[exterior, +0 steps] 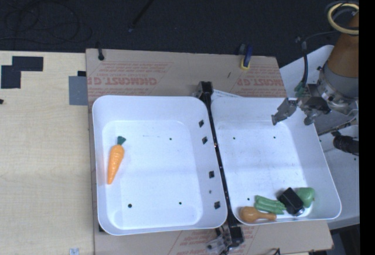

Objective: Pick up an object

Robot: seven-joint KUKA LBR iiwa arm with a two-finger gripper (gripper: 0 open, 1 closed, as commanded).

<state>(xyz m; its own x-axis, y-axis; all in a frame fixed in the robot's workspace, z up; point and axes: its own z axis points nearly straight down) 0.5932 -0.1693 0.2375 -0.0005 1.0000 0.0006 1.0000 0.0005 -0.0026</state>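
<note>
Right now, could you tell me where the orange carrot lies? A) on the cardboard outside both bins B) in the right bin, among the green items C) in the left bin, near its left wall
C: the carrot lies alone in the left bin, close to its left wall.

The arm (345, 54) is cut off by the right edge of the view, so its upper part is not visible. The end effector (296, 108) is small and dark, and its fingers are hard to make out. In the right bin (328, 166), a black object (291, 200) partly covers a green item (306, 194), whose shape is unclear.
</note>
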